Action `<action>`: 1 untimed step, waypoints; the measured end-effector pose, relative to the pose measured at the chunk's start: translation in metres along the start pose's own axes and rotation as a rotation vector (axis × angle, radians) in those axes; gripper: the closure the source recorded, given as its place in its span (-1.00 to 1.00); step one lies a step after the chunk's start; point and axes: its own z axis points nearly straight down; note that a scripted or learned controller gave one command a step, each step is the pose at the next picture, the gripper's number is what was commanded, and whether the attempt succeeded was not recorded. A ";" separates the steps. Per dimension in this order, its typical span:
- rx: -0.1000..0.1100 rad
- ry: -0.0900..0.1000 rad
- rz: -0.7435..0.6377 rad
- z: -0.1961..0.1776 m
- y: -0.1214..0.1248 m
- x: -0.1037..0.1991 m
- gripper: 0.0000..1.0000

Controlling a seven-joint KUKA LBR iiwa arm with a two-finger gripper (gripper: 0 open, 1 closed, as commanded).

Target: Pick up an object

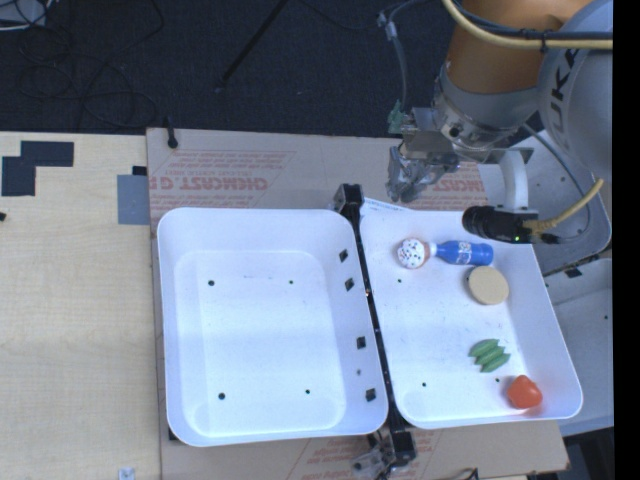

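**Over the far edge of the right bin**

Hangs above the far rim of the right bin (455, 423): the gripper (408, 190), at the end of the grey arm (520, 78) with its orange band. Points down, fingers close together, nothing seen between them. Too dark and small there to tell how far apart they are. Not touching any toy.

In the right bin, five small things. Nearest the gripper, just below it: a white ball with dots (411, 254). Touching that ball on its right: a blue bottle (465, 253) lying on its side. Just below the bottle's right end: a flat tan disc (488, 286). Farther from the gripper, toward the near right corner: a green pea pod (490, 355). Past the pod, right in that corner: a red-orange tomato (523, 392).

Left of the right bin, side by side with it: the left bin (175, 268), white like the other. Under both bins: a sheet of brown cardboard (250, 173) with red print.
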 end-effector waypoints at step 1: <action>0.002 -0.001 -0.006 -0.009 0.000 0.000 1.00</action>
